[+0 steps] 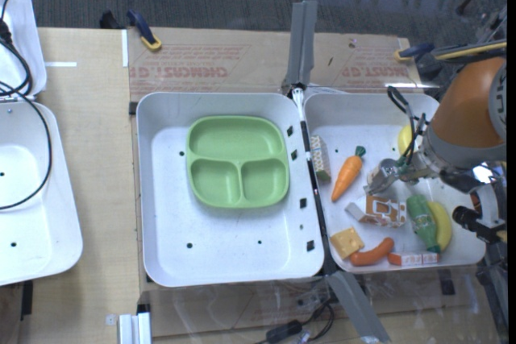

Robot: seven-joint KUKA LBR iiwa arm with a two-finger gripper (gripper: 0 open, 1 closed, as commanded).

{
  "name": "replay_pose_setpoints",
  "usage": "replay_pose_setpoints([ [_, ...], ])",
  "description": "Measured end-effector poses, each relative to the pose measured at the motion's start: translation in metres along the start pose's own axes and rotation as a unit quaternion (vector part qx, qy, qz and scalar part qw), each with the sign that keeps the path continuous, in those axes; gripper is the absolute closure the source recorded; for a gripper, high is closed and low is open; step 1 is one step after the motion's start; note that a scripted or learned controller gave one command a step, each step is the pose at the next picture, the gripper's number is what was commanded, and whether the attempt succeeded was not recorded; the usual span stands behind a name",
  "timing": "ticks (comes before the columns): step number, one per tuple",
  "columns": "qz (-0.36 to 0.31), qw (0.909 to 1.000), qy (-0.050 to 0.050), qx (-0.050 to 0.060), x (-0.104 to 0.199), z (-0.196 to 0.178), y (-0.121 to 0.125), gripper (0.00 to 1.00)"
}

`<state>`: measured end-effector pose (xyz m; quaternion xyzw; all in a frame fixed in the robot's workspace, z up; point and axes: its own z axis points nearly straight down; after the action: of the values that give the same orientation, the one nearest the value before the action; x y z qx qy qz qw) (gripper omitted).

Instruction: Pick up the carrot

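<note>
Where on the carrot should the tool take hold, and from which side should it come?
Probably best at the thick orange middle of the carrot, coming from straight above, with the fingers closing across its width. It lies flat and slanted in the right bin, green top away from the camera and tip toward it. Both long sides look free; the small carton lies apart on its left.

Grey arm reaches in from right, wrist angled down-left

Lying free on the white floor, orange carrot with a small green top, slanting with its leafy end up and away and its tapered tip pointing down-left, resting just left of the jaws, apart from them.
</note>
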<state>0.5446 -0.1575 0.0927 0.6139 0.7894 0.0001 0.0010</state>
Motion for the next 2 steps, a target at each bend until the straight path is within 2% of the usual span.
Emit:
replay_pose_setpoints([
  [1, 0.001, 1.0000, 0.000, 0.000, -0.0008, -0.0092, 0.0001, 1.00],
  [2, 0.001, 1.0000, 0.000, 0.000, -0.0008, -0.0092, 0.0000, 0.00],
])
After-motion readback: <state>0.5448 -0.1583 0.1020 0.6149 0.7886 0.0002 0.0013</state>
